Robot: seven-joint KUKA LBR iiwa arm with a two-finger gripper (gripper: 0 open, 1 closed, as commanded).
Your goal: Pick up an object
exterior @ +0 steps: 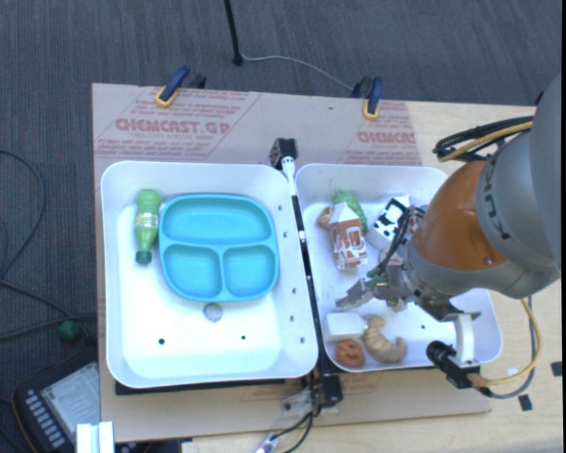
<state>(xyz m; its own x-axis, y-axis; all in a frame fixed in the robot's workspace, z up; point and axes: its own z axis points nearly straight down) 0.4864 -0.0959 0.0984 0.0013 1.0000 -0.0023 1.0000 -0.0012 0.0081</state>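
Brown croissant (386, 343) lies just below the hand (371, 286), low in the right bin (491, 343). I cannot tell the hand's state.

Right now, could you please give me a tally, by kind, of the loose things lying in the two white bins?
Green bottle: 1
Blue divided tray: 1
Small carton: 1
Croissant: 1
Doughnut: 1
White block: 1
Black-and-white patterned item, partly hidden by the arm: 1
Total: 7 that can be told apart; the arm may hide more in the right bin.
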